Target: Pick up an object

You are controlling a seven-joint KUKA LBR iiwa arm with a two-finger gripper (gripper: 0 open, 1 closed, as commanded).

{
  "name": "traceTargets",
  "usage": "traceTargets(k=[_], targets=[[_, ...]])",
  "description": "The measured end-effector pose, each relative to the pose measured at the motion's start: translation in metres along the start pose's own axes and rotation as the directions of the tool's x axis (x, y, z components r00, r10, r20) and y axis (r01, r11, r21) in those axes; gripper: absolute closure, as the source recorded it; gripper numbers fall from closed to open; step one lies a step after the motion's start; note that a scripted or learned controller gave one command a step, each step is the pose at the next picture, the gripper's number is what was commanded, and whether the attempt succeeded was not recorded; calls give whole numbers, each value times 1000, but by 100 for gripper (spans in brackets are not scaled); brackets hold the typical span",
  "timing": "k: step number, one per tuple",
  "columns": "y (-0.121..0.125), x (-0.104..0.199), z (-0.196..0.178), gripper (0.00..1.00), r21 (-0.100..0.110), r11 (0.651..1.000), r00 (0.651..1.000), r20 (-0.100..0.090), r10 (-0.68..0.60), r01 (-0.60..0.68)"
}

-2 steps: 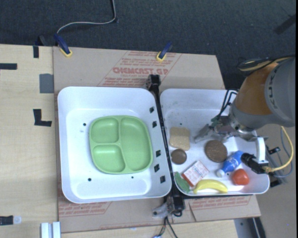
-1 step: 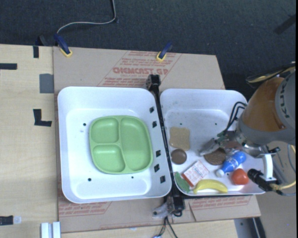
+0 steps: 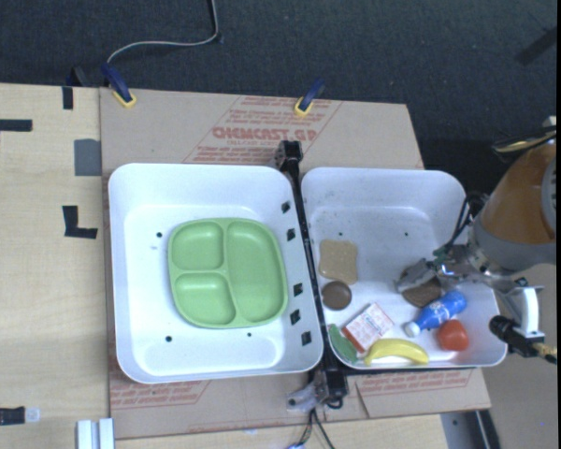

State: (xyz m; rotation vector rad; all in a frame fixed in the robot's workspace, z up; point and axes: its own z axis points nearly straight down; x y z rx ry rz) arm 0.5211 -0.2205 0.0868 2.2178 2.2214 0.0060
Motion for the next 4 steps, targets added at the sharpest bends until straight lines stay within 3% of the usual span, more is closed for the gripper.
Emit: traceTargets(k=[1,2,3,4], targets=[[43,39,0,0,-2,1000,1000,3,-1,1],[-1,26,0,0,0,1000,1000,4,2,-2],[41,51,0,0,0,1000,1000,4,0,0],[-15,51,0,0,0,1000,1000,4,2,-2]])
